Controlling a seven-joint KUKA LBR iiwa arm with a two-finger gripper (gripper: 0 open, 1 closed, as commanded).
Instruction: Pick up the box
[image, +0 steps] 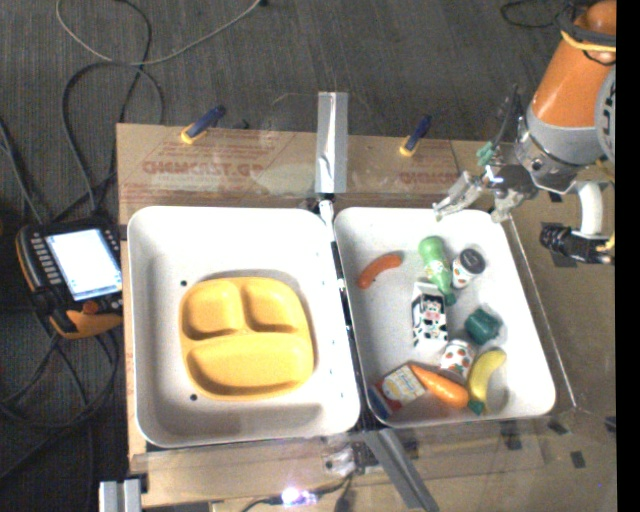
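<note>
While the arm (575, 95) reaches in from the right, its grey body and orange band sit above the far right corner of the right bin (535, 300), with the wrist angled down and leftward. The gripper (478, 197) hangs over that bin's far rim, its thin metal fingers (452, 200) spread apart with nothing between them.

The box (429, 318), a small carton printed in black and white, lies near the middle of the right bin, well apart from the gripper. Just beyond it stands a green bottle-like object (435, 260) beside a small dark-capped jar (468, 265). An orange sausage shape (379, 268) lies toward the bin's left wall. A dark green cup (483, 324) sits right of the box. At the near edge, a carrot (440, 386), a banana (484, 374) and a flat printed packet (400, 385) crowd together, some touching.

The left bin (150, 300) holds a smooth yellow compartment tray (246, 335). Both bins are shallow, glossy white plastic with rounded corners, resting on a brown cardboard-covered tabletop (230, 165). Open floor in the right bin lies mostly along its far wall.
</note>
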